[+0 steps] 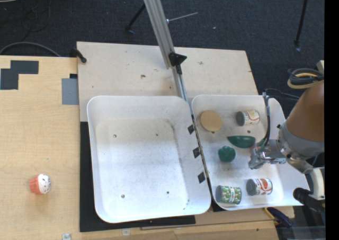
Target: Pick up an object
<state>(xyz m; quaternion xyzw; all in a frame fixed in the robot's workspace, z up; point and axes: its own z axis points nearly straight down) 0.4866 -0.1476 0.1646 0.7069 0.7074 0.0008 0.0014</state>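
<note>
The right bin (280, 107) holds several objects: a tan round disc (211, 121), a small can lying on its side (248, 117), a dark green bowl-like piece (241, 141), a green ball-like object (226, 153), a green-labelled can (229, 195) and a red-and-white can (259, 186). My gripper (257, 159) hangs low over the right bin, just right of the green bowl piece and above the red-and-white can. I see nothing between its fingers.
The left bin (106, 112) lies beside the right one, with a metal rail (161, 27) slanting up from the divider between them. A small red-and-white toy (40, 184) sits on the wooden bench at far left. The arm (307, 127) fills the bin's right side.
</note>
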